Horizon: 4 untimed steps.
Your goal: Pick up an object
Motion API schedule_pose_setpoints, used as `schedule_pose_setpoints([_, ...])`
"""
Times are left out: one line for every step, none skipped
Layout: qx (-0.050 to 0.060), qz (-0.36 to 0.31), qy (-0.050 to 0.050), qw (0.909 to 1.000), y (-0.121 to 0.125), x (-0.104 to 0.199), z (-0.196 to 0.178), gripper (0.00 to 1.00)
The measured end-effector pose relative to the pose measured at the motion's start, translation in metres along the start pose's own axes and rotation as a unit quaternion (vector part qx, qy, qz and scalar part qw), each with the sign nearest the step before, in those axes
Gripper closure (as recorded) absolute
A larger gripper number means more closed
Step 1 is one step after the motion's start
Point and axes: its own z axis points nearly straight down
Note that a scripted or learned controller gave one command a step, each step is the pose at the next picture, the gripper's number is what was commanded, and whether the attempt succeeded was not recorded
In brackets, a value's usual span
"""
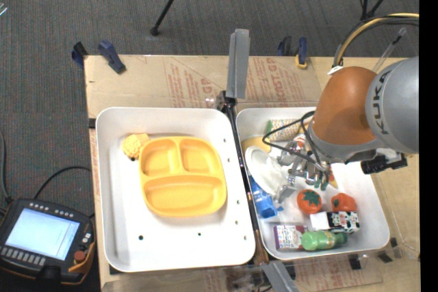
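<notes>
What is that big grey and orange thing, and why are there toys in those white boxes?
That big thing is a robot arm. It is grey with an orange band, and it reaches in from the right. At its end is a gripper, a small metal hand with two fingers, used for picking things up.

The picture comes from one camera fixed above the bench, looking down at a slant.

On the bench sit two shallow white bins side by side. The left bin holds a yellow divided plate and a small yellow toy corn beside its corner. The right bin holds toy food: a toy tomato, an orange toy pepper, a green bottle, a little cow-print carton and more.

The gripper hangs low over the right bin's pile. I cannot see anything between its fingers, so it holds nothing I can be sure of.
</notes>
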Motion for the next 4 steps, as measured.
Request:
schedule_pose_setpoints([-0.005, -0.357, -0.005, 0.9339, -0.014, -0.049, 0.005, 1.0])
schedule_pose_setpoints([-0.005, -0.199, 0.0, 0.98, -0.031, -0.092, 0.009, 1.0])
schedule_pose_setpoints([-0.005, -0.199, 0.001, 0.98, -0.031, -0.091, 0.01, 0.0])
schedule_pose_setpoints([-0.005, -0.208, 0.003, 0.9781, -0.098, -0.042, 0.012, 0.0])
